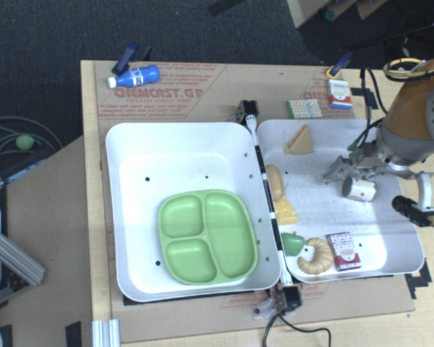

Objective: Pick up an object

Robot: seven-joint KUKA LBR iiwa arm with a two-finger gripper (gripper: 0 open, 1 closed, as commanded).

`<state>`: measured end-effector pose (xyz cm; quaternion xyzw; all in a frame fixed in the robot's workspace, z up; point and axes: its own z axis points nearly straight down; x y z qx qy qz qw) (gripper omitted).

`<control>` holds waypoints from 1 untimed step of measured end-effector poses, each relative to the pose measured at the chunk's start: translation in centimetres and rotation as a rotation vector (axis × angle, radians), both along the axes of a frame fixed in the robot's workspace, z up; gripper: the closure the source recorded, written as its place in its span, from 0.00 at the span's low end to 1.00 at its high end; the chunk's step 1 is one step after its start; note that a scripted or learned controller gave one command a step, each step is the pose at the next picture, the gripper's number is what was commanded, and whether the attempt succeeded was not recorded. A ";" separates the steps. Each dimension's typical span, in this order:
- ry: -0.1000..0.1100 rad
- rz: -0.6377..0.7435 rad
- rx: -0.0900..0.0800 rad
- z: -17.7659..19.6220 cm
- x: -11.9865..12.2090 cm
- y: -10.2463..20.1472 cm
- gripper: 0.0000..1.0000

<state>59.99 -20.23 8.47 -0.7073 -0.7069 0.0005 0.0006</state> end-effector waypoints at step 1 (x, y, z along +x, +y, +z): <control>-0.003 0.001 -0.001 1.0 0.1 0.0 1.00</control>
